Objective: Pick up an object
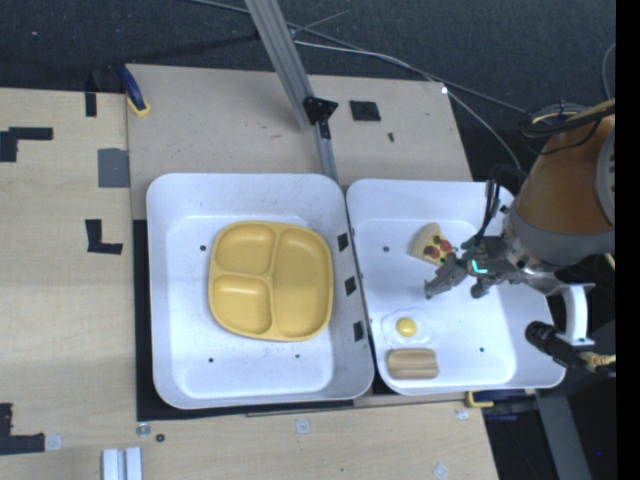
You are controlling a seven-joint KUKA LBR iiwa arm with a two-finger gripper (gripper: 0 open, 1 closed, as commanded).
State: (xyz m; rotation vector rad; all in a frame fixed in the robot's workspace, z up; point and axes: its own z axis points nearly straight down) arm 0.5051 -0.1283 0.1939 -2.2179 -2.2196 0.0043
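In the right bin (pixel 500 368) lie a pizza slice (pixel 430 243) near the middle, a fried egg (pixel 405 326) toward the front left, and a tan bread roll (pixel 412 363) just in front of the egg. My gripper (pixel 455 280) hangs over the bin's middle, just below and right of the pizza slice, with its fingers spread and nothing between them. The orange-banded arm reaches in from the right.
The left bin (pixel 170 298) holds a yellow divided plate (pixel 270 280). A grey metal pole (pixel 290 58) slants down from the top to the gap between the bins. Cables run over the dark floor at the upper right.
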